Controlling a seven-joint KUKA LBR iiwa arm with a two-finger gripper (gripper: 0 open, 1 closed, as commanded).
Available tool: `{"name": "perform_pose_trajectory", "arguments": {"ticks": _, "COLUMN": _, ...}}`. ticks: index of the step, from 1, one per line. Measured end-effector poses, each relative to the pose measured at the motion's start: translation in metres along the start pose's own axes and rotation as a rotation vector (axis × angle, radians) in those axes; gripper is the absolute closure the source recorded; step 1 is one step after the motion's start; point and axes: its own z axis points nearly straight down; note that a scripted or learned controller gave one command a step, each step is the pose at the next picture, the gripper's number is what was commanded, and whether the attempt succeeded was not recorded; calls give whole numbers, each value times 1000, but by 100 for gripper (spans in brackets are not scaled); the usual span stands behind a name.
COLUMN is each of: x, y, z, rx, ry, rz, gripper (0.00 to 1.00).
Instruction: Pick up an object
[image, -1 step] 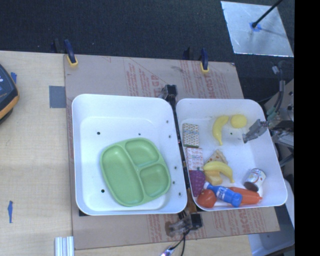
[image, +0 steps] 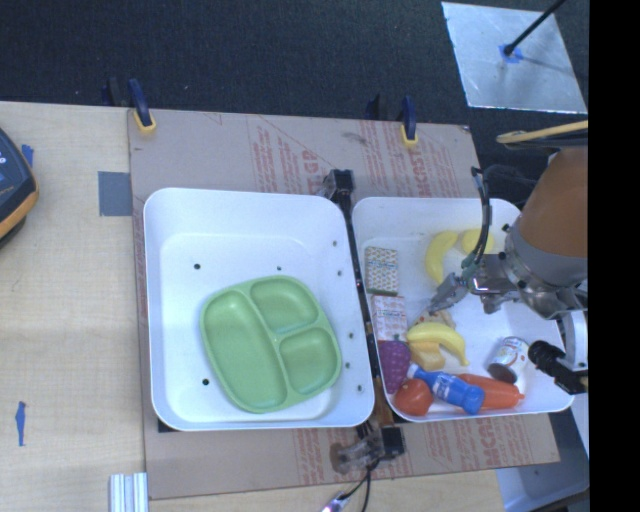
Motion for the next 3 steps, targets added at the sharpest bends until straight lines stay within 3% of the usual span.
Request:
{"name": "perform_pose_trajectory", "arguments": {"ticks": 1, "x": -4, "y": 64, "z": 89, "rx": -1, "ry": -1, "rz": 0, "gripper": 0}}
{"name": "perform_pose_trajectory", "arguments": {"ticks": 2, "x": -29, "y": -1, "z": 89, "rx": -1, "ry": -1, "rz": 2, "gripper": 0}}
{"name": "perform_pose_trajectory", "arguments": {"ticks": 3, "x": -29, "y": 0, "z": 79, "rx": 0, "ry": -1, "rz": -3, "gripper": 100}}
